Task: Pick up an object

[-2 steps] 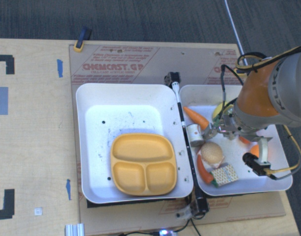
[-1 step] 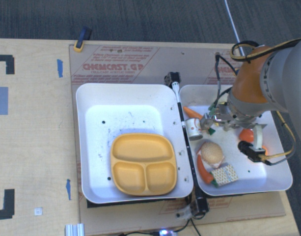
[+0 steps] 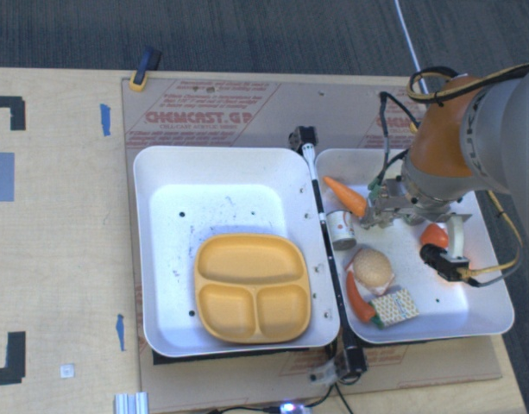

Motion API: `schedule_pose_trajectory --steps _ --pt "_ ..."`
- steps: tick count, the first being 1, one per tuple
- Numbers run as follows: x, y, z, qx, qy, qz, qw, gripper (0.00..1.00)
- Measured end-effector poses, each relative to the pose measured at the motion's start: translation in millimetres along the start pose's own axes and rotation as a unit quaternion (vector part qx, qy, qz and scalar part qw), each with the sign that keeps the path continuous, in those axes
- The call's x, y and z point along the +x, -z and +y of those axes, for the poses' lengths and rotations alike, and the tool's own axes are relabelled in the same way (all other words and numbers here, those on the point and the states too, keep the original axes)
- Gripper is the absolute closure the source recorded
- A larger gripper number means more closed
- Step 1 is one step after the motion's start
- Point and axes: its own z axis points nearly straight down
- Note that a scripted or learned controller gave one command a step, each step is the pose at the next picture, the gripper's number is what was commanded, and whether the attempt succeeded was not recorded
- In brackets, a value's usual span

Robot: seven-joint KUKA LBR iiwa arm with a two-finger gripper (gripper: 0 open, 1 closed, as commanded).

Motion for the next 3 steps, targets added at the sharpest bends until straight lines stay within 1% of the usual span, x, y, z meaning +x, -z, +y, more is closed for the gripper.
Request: schedule_pose_trajectory --steps 1,2,3 --pt "-4.6 1.0 -0.1 -0.001 -0.002 -0.004 1.0 0.0" --pt "-2.0 10.6 0.6 -0.001 -0.001 -0.002 1.0 1.0" --pt "4.9 -9.7 41.3 0.001 0.0 0.001 1.0 1.0"
